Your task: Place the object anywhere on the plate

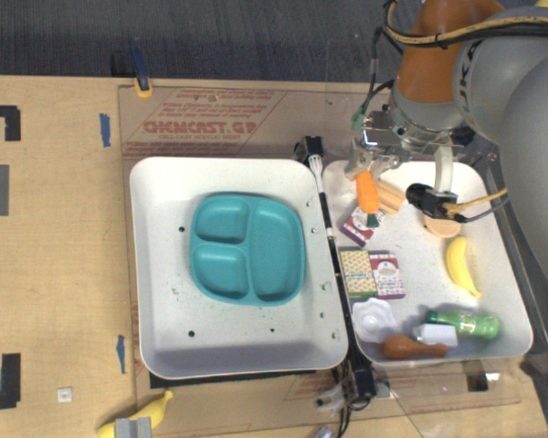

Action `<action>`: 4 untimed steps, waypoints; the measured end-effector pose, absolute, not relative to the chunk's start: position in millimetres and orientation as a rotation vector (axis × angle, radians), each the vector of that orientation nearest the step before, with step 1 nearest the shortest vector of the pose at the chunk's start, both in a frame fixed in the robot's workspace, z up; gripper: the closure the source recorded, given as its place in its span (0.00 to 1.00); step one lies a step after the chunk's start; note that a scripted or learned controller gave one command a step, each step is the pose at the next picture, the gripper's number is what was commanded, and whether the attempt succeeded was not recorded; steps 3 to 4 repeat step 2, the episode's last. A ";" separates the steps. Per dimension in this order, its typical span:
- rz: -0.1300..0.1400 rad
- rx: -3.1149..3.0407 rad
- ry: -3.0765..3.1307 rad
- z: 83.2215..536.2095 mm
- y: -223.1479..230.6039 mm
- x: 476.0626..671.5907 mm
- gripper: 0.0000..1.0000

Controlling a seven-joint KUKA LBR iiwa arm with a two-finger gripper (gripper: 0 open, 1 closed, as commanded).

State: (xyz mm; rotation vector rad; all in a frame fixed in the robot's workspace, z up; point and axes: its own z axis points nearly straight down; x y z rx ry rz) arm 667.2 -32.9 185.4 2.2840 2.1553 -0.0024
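We see the gripper (376, 164) low over the right bin's (507, 272) far left corner, directly above the carrot (369, 192). Fingers' state: we cannot tell, and no grasp is confirmed. The teal plate (248, 248) sits in the left bin (155, 199).

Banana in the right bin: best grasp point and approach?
Grip the banana at mid-body, from straight above, fingers closing across its narrow width. It lies flat, curved, lengthwise along the right bin's right wall, apart from the green bottle below it, so both long sides look reachable.
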 end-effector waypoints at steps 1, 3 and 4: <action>-0.001 2.356 2.090 184.5 41.5 617.7 1.00; -0.005 2.359 2.081 184.5 36.7 618.1 0.00; -0.005 2.359 2.081 184.5 36.7 618.1 0.00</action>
